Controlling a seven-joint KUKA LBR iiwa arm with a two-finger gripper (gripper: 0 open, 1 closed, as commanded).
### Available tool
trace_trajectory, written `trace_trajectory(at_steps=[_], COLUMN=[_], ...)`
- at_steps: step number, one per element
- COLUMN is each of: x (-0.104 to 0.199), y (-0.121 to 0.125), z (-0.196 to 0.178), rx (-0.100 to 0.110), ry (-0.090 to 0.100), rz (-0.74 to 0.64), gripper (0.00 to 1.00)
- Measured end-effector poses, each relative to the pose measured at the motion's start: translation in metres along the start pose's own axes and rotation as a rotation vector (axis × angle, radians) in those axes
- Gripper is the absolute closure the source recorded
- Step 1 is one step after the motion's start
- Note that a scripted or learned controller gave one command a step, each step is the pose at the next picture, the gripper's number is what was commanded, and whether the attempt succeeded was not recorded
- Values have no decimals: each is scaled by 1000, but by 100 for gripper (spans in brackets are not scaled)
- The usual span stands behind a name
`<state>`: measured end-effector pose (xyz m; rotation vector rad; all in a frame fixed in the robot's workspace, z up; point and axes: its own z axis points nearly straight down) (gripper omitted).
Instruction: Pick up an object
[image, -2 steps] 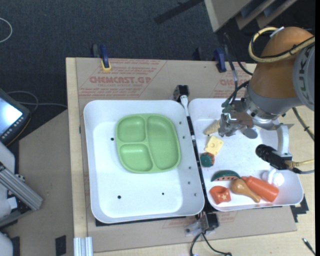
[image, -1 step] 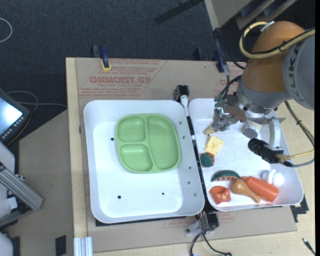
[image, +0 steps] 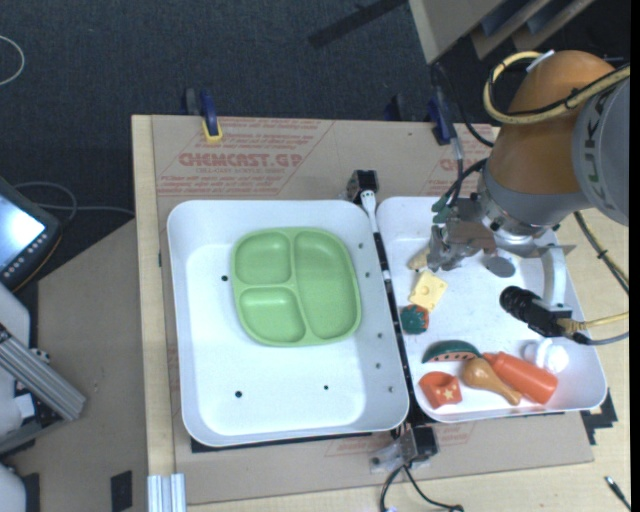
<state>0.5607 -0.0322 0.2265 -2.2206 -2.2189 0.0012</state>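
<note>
My gripper hangs over the upper left of the right bin, on the grey arm with its orange band. Just below it lies a yellow cheese wedge, close to the gripper tip; contact is unclear. Under the cheese sits a small teal and brown piece. Along the bin's front lie a watermelon slice, a red piece, a brown drumstick, an orange carrot and a small white piece.
The left bin holds a green divided plate. A black divider rail runs between the two bins. Cardboard surrounds them, with clamps at its far edge.
</note>
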Motion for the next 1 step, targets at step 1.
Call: trace_trajectory(at_steps=[1], x=[-8], y=[1], z=[11], rx=[1], ry=[-1], rz=[0], gripper=[100])
